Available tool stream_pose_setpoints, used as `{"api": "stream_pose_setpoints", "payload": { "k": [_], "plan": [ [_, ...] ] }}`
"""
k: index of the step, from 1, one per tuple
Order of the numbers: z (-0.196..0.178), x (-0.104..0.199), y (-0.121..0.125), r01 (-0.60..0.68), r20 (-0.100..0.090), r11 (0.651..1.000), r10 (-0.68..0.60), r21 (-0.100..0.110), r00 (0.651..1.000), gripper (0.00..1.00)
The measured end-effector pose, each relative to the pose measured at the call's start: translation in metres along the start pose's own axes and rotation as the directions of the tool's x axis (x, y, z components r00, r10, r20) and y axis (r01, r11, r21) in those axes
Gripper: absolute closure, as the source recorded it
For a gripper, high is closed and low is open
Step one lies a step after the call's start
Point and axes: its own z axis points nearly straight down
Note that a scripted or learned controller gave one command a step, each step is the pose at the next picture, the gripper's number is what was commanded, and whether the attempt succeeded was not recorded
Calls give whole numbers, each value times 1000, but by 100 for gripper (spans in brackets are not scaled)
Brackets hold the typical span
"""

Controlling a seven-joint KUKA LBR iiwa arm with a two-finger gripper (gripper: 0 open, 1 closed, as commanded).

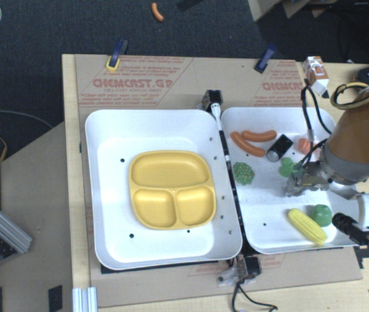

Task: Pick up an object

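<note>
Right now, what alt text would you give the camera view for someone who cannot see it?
A grey robot arm reaches from the right into the right bin, its gripper low among toy food: two sausages, broccoli, a corn cob and a green ball. The left bin holds a yellow divided plate.

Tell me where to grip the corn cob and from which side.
Grip the corn cob across its narrow middle, coming straight down. It lies flat and slanted in the right bin, so set the fingers crosswise to its length. A green ball sits close beside it.
</note>
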Motion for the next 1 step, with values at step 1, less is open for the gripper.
{"api": "stream_pose_setpoints", "payload": {
  "k": [1],
  "plan": [
    [-47,8,-1,3,3,1000,-3,-6,1000,100]
  ]
}}
